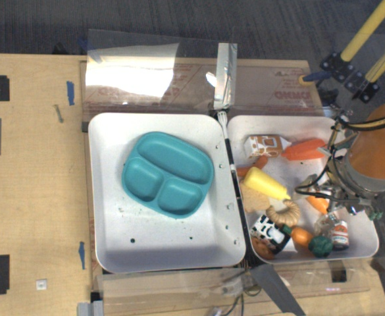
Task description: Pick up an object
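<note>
- Found the two-finger gripper (339,208) low over the right-hand shallow white bin (371,250), at the end of the grey arm with its orange band (375,151), reaching in from the right.
- Could not tell how far the gripper stood open, or whether it had hold of anything: dark cables and the wrist itself hid that part.
- Judged the step as the approach or descent onto a target, with no lift yet to be seen.
- Took the likeliest target to be the small clear bottle with a red-and-white label (339,234), lying just below the gripper near the bin's front right corner, or else the small orange piece (317,203) just to the gripper's left.
- Noted a crowded bin besides: a yellow tapered plastic piece (266,183), an orange carrot-shaped toy (304,150), a brown-and-white carton (264,144), a tan knobbly ring (287,211), a black-and-white patterned toy (268,229), a small orange ball (301,237) and a dark green round piece (322,245).
- Saw the teal three-compartment plastic tray (169,173) alone in the left-hand white bin (106,236), well apart from the gripper.
- Reckoned the next move to call for a straight drop onto one item, closing squarely on it without nudging the neighbours packed beside it, then a slow lift.
</note>
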Controlling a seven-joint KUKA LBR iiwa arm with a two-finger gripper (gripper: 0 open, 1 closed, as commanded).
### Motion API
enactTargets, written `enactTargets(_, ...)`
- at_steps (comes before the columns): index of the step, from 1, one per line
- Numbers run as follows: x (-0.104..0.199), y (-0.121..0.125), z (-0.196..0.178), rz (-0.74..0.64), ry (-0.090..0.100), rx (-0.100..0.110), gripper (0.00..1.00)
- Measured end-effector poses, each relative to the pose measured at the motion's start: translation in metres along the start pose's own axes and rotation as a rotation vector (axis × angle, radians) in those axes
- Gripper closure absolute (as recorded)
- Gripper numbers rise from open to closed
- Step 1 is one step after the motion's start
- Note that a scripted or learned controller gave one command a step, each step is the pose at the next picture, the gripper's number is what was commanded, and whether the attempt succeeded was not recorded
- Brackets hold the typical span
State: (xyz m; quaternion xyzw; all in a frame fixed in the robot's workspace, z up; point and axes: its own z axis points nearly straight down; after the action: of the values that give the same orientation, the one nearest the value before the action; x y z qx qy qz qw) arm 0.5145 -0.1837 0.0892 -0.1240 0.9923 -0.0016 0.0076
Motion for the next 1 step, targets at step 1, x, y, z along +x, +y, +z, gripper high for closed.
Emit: enactTargets(1,0.0170,0.0030,-0.0035,0.033,-0.016,0.010,0.00)
